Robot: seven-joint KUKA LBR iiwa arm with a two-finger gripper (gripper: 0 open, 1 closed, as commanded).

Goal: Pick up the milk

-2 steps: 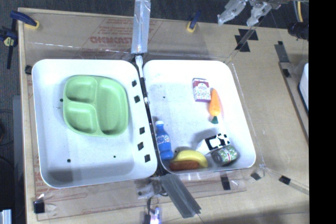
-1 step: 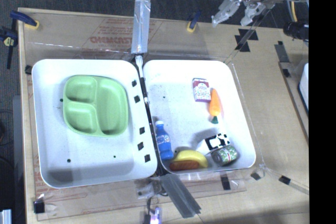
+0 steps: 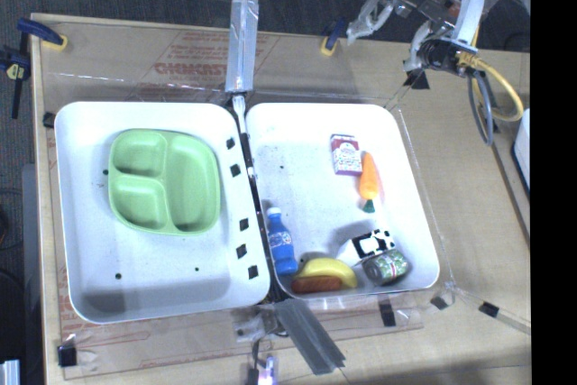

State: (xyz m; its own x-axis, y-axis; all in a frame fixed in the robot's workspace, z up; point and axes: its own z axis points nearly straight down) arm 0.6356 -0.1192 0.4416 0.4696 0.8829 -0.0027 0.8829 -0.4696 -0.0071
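Black-and-white spotted milk (image 3: 374, 242), I think, sits low in the right bin (image 3: 302, 140), touching a can (image 3: 389, 267). The gripper (image 3: 391, 39) hangs wide open, far away. It might bump or grab the can instead.

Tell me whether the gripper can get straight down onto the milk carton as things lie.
Probably yes. The milk carton has nothing on top, though the can touches its near side and may crowd one finger. The gripper hangs beyond the bin's far rim.
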